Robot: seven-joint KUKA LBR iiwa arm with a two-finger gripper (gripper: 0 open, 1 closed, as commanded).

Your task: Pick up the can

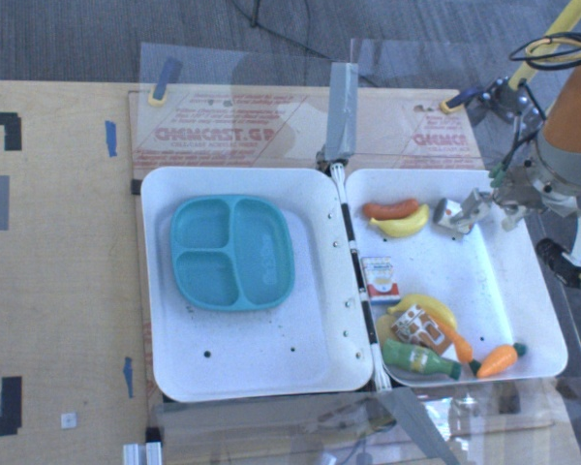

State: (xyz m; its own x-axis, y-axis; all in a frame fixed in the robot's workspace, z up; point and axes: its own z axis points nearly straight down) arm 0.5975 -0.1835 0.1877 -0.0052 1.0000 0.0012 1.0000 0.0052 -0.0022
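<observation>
The can (pixel 452 218) sits at the far end of the right bin (pixel 523 289), just beside a banana (pixel 402 225). The claw (pixel 486 204) is at the can's right side, and I cannot tell whether it is apart or together. Being smooth and round, the can may roll or skid toward the banana if the claw meets it off-centre, and the grasp would then come up empty.

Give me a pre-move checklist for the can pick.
1. Target identified: cannot tell; brown labelled item in the near pile may be it.
2. Gripper over right bin: ok.
3. Gripper above that item: not ok; it sits at the far end, beside the banana.
4. Room around the item: not ok; green bottle and carrot crowd it.
5. Teal plate out of the path: ok, left bin.
</observation>
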